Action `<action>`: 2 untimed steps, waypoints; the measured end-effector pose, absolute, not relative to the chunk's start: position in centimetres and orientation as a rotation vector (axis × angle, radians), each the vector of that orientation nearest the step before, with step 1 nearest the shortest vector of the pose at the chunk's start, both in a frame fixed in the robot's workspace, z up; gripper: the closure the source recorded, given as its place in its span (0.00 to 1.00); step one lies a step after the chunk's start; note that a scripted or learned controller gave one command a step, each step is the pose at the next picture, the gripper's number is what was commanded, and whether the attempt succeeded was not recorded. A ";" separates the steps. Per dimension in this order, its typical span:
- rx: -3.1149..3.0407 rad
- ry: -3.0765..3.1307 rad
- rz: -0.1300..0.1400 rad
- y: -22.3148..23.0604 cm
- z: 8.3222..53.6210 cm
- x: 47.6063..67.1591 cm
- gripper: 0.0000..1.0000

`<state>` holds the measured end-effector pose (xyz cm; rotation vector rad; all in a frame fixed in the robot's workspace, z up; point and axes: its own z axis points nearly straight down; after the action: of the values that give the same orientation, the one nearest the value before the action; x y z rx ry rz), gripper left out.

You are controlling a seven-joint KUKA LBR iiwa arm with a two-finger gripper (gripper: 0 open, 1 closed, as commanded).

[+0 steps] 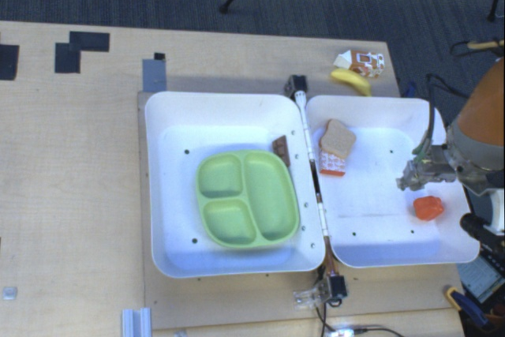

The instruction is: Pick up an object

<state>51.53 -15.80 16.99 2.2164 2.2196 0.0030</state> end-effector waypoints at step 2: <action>2.218 2.222 0.003 -13.5 9.0 48.7 0.00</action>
<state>48.73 -13.51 9.01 2.2184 2.2224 0.0025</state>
